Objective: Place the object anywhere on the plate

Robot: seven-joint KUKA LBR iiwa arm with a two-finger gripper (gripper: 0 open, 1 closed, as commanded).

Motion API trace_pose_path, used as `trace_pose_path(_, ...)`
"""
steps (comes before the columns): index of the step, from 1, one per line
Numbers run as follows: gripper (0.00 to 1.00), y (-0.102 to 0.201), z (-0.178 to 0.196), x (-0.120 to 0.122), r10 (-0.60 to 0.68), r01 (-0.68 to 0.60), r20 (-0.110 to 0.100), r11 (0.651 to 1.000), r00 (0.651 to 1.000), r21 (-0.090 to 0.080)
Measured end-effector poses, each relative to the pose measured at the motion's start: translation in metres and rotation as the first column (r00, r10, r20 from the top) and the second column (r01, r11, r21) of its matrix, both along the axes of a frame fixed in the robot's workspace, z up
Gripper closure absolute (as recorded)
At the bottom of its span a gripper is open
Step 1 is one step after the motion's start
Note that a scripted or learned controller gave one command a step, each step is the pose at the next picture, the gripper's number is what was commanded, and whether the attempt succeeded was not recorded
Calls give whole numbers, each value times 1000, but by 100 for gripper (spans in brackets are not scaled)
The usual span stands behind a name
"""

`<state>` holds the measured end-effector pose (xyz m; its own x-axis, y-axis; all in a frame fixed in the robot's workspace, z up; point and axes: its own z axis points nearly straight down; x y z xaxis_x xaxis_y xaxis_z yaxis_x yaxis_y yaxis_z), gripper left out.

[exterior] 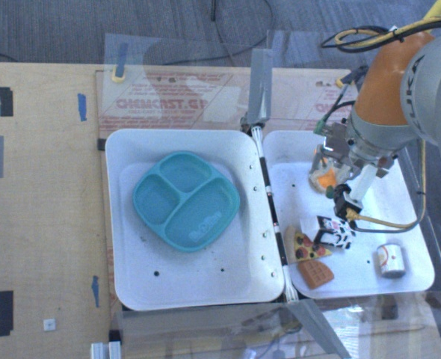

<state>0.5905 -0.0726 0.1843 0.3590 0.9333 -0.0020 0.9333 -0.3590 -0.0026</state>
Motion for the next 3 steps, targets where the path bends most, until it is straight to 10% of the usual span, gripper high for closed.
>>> trace_pose_path(2,100,177,29,-27,223,-223,-1,975,975,2)
trace_pose_path(3,0,177,29,-27,223,-223,0,975,975,2)
